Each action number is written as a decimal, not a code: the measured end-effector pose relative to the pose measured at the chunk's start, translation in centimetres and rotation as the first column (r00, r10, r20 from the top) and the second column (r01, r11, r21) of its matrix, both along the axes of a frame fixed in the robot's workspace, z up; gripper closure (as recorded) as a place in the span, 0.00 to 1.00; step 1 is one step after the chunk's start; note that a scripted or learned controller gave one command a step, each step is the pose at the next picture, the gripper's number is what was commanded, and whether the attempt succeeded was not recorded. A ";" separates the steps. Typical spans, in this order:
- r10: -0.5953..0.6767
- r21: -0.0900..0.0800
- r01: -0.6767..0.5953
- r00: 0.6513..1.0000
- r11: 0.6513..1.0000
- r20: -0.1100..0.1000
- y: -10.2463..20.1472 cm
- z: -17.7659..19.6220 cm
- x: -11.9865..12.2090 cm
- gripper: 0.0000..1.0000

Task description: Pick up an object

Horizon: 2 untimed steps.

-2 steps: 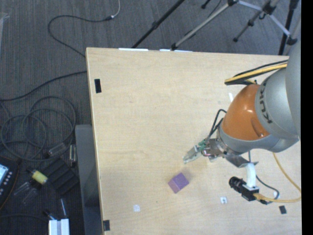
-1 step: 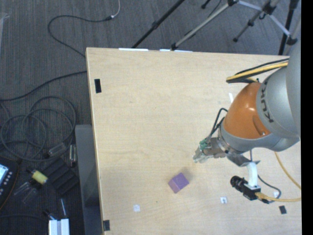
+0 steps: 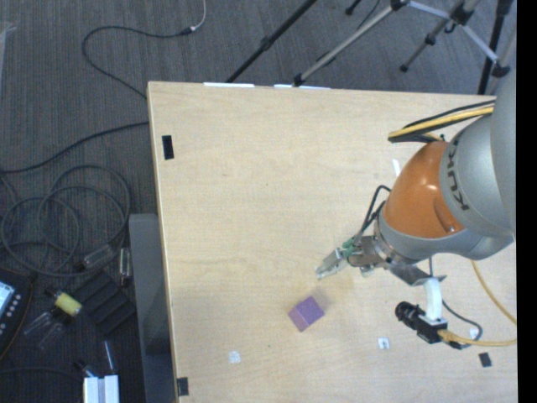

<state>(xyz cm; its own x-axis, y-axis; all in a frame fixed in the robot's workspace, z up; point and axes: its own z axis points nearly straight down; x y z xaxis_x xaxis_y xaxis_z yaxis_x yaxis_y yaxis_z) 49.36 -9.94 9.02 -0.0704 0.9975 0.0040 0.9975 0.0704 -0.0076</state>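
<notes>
Fingers first: they look pinched together into one narrow tip with nothing between them, so no grab. They're small and a bit blurry, so that's just my best read. The gripper sits over the light wooden surface, right of center, and points down and to the left in the camera view. Some small green bits show just behind the tip.

The thing to pick up is a little purple cube. It lies flat on the surface, just below and slightly left of the gripper tip. It's near the tip but clearly apart from it, with bare wood between the two. It sits turned at an angle to the surface edges.

The arm comes in from the right, big and grey, with the orange band bulging above the wrist. Below the wrist a white cylinder hangs down next to a black connector, and a yellow cable loops off to the right.

Other stuff on the surface:
- a black tape mark near the top left corner
- another black mark at the bottom left edge
- a small pale speck left of and below the cube
- a tiny white tag to the cube's right

Off the surface there's grey carpet with black cables coiled on the left, and tripod legs along the top.
</notes>
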 end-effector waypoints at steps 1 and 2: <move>0.000 0.001 0.000 1.000 1.000 -0.003 0.1 0.8 0.0 1.00; 0.000 0.002 0.000 1.000 1.000 -0.003 0.1 0.8 0.0 0.00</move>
<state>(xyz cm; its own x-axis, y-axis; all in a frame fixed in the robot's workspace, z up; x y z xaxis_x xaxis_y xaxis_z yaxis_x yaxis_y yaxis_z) 49.31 -9.88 9.80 -0.0701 0.9975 0.0057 0.9975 0.0702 -0.0108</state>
